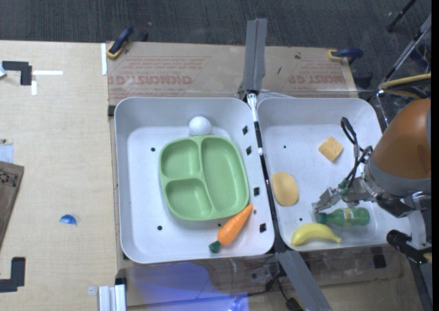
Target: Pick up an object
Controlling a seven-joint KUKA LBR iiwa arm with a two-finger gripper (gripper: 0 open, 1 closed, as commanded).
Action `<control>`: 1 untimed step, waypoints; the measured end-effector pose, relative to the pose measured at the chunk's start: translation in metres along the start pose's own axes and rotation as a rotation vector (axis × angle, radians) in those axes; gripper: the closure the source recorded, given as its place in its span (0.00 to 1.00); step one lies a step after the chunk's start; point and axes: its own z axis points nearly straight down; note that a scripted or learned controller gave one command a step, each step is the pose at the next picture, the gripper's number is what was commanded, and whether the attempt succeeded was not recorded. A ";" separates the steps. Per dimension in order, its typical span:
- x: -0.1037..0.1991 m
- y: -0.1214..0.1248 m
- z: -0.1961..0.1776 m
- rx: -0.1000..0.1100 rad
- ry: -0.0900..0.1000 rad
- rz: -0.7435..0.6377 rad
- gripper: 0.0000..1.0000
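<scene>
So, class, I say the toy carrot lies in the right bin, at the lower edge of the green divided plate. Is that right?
Not quite. The camera view shows the carrot in the left bin, not the right one. It does lie at the lower edge of the green divided plate.

The gripper (329, 199) is hanging low in the right bin (302, 114), just above a green bottle (346, 217) lying beside a banana (314, 235). A yellow lump (285, 188) and cube (330, 149) are sitting nearby. A green tray (204, 178), ball (199, 125) and carrot (234, 226) are lying in the left bin (137, 165).
</scene>
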 end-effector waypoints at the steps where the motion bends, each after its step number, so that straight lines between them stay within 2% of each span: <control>1: 0.027 0.004 0.000 0.001 0.000 0.343 0.00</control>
